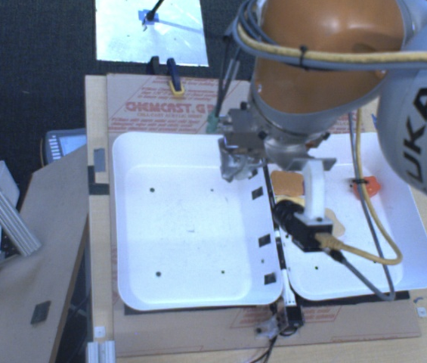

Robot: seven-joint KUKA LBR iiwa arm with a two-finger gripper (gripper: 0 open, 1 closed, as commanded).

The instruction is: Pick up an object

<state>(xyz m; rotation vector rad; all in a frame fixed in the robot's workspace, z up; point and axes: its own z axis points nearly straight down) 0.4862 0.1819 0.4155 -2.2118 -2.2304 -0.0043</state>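
My gripper (234, 165) hangs low over the far right corner of the left bin (183, 233), close to the divider between the two bins. The big grey arm with its orange band (326, 44) covers much of the right bin (409, 255). In the right bin, an orange-tan block (287, 181) lies just right of the divider, with a yellow piece (290, 200) peeking out beneath it. A small orange object (369, 187) sits farther right. A tan flat piece (335, 222) shows beside the black wrist attachment. Nothing is visible in the gripper.
A black unit (302, 231) with a yellow cable (364, 254) hangs from the wrist over the right bin. Black clips (264, 240) line the divider. A cardboard sheet (160, 106) lies behind the bins, with a yellow-tipped clamp (175, 82) on it.
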